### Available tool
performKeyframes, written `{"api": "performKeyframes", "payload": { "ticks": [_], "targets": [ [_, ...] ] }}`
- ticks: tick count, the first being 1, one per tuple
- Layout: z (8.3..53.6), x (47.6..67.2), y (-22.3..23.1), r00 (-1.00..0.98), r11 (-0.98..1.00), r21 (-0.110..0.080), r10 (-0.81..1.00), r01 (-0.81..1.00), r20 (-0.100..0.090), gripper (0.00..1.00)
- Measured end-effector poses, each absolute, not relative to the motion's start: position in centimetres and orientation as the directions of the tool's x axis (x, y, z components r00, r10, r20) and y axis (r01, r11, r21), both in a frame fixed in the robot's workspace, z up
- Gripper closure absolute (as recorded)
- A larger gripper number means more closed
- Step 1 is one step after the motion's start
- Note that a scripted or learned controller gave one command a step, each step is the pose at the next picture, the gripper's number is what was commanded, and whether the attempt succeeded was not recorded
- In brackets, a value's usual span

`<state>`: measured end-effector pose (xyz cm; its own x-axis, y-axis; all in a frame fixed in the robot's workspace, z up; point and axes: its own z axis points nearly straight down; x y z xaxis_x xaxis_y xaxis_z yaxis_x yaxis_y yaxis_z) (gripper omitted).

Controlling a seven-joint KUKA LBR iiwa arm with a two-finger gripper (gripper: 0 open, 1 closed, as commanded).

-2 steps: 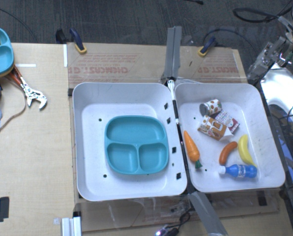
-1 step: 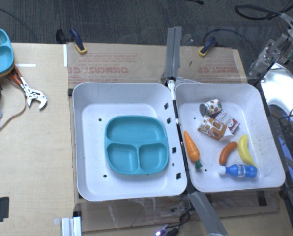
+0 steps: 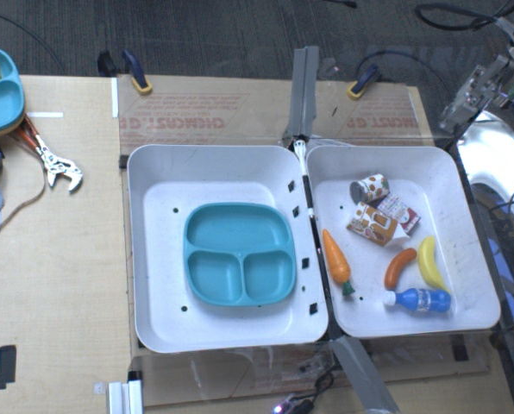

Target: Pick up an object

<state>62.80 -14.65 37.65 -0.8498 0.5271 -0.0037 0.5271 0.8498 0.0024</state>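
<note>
Judging from how the objects lie, the main risk is seen in the crowding of the right bin point(image 3: 460, 172). The banana point(image 3: 429, 262), the orange sausage point(image 3: 400, 268) and the blue bottle point(image 3: 423, 300) are packed close together near the front corner, so two could be pinched at once or one knocked aside. The printed carton point(image 3: 383, 222) is lying flat with a small can point(image 3: 370, 188) just beside it, and a flat face may be slipped off. The carrot point(image 3: 335, 257) is set apart near the dividing wall, which could be struck during a descent. A teal plate point(image 3: 240, 254) is held in the left bin point(image 3: 141, 231).

The gripper point(image 3: 479, 93) is placed well apart from all objects, beyond the right bin's far corner. Nothing is seen to be held or touched by it, and whether it is open or closed cannot be told.
</note>
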Motion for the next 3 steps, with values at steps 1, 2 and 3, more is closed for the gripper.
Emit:
{"api": "performKeyframes", "payload": {
  "ticks": [1, 2, 3],
  "targets": [
    [36.4, 62.9, -16.7, -0.879, 0.879, 0.002, -0.478, -0.478, -0.003, 1.0],
    [43.8, 65.9, -17.1, 0.007, -0.007, -0.001, -1.0, -1.0, -0.007, 1.0],
    [43.9, 66.1, -19.1, 0.776, -0.776, -0.004, -0.631, -0.631, -0.005, 1.0]
  ]
}}
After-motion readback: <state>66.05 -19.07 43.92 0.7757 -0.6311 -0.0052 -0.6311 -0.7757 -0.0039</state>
